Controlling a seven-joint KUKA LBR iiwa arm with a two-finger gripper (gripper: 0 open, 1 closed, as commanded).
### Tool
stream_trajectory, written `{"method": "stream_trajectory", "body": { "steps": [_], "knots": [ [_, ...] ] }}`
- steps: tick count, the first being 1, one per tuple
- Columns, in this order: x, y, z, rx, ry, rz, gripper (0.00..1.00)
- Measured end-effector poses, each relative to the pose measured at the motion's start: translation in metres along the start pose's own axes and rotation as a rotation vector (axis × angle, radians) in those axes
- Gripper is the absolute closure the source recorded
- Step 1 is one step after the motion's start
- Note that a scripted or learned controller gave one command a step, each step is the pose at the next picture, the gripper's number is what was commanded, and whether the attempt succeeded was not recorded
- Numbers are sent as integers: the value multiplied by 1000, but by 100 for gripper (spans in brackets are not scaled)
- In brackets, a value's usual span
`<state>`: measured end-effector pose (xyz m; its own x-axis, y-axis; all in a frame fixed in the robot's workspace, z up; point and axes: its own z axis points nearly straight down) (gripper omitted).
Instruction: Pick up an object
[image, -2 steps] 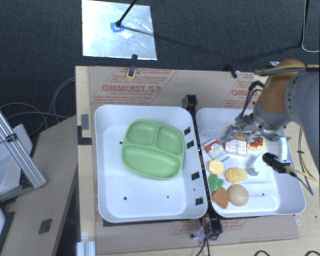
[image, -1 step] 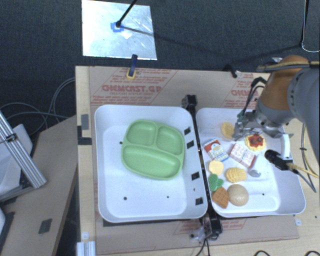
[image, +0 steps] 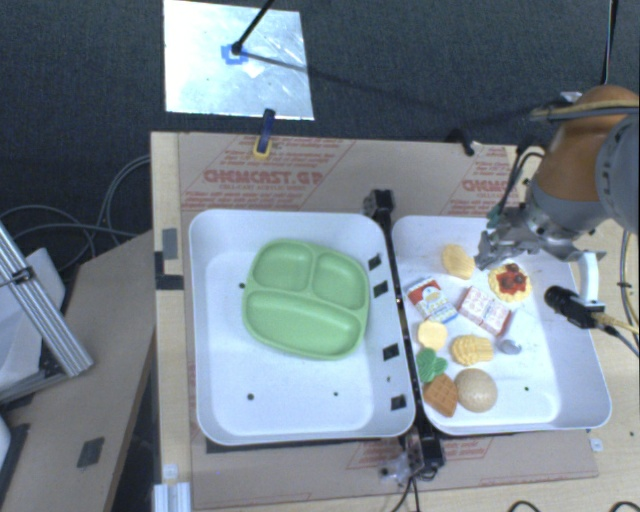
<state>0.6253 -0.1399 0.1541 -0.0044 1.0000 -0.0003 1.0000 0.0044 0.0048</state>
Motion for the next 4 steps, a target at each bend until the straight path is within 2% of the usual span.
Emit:
{"method": "stream_trajectory", "body": {
  "steps": [1, 2, 3, 4],
  "knots": [
    [4, -7, -57, 0, 0, -1, 100],
    [4, -6, -71, 2, 0, -2, 100],
    [43, -36, -81, 5, 2, -3, 100],
    [81, -78, -77, 7, 2, -2, 100]
  ]
}}
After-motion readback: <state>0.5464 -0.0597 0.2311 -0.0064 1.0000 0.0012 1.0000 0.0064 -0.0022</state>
